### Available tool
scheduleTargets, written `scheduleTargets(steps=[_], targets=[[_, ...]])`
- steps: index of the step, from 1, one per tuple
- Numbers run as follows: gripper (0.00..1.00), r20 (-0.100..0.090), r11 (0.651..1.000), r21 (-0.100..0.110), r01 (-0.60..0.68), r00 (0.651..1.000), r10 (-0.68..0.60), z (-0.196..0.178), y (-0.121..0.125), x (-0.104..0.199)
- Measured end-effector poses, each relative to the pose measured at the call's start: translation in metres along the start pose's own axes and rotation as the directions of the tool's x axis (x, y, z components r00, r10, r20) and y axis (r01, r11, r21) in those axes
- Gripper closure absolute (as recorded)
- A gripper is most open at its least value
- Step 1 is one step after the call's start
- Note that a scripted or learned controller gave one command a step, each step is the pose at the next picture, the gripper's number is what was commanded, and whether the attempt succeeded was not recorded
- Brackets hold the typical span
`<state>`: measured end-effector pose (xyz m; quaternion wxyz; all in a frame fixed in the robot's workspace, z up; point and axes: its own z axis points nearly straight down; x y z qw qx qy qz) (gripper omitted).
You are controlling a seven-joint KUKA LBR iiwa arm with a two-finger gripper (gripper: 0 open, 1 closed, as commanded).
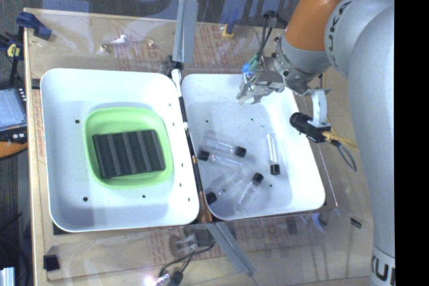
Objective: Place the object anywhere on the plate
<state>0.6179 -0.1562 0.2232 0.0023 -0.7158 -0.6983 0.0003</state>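
Tool [255,92] sits over the right bin's [315,194] far edge; can't tell if it's apart or together, nothing seen in it. Vials [224,152] lie toward the near side, plate [126,118] way off left in the other bin.

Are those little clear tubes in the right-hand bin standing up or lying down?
Lying down. The clear vials with black caps rest on their sides on the floor of the right bin, pointing different ways; one lies nearly straight up the picture.
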Motion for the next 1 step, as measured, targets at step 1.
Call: scheduleTargets(steps=[1], targets=[[0.00, 0.000, 1.000, 0.000, 0.000, 1.000, 0.000, -0.0001, 0.0000, -0.0001]])
